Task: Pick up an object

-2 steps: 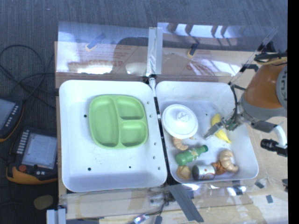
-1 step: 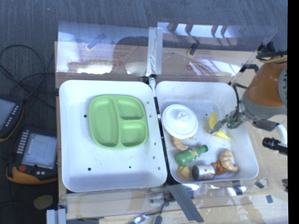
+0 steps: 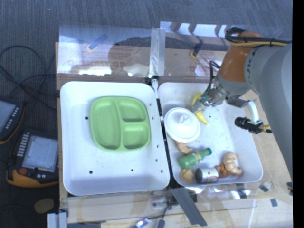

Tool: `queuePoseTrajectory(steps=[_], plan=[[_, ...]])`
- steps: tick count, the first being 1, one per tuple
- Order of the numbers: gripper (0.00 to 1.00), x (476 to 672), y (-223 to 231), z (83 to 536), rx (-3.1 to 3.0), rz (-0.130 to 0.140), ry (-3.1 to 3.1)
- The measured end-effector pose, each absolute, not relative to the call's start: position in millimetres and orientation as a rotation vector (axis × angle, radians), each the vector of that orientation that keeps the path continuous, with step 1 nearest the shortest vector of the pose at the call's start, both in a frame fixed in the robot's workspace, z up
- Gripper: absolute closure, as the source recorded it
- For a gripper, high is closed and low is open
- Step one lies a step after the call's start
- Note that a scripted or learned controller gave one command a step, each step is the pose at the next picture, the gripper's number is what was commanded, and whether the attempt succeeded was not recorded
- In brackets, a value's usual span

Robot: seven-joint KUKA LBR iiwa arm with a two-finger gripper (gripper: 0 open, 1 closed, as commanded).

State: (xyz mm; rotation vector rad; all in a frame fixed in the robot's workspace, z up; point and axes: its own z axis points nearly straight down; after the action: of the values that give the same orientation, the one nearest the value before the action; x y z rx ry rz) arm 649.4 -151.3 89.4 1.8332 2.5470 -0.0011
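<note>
Camera view: gripper (image 3: 207, 99) was low in right bin (image 3: 247, 148), at yellow banana (image 3: 199, 109).
Jaw state couldn't be told. Banana lay just right of and above white lidded bowl (image 3: 182, 124); green bottle (image 3: 194, 158) below bowl.

Both shallow white plastic bins (image 3: 71, 141) look smooth with a slight sheen. The green three-compartment plastic tray (image 3: 118, 123) is more matt, while the round white lidded dish (image 3: 182, 124) looks glossy, like glazed ceramic. Clear plastic sheeting (image 3: 118, 51) behind them is shiny and crinkled, and the grey carpet floor (image 3: 142, 4) looks rough.
</note>
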Motion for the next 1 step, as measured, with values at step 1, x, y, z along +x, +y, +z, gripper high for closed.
queuePoseTrajectory(steps=[1], plan=[[0.0, 650.4, -152.0, 88.8, 1.829, 0.001, 2.541]])
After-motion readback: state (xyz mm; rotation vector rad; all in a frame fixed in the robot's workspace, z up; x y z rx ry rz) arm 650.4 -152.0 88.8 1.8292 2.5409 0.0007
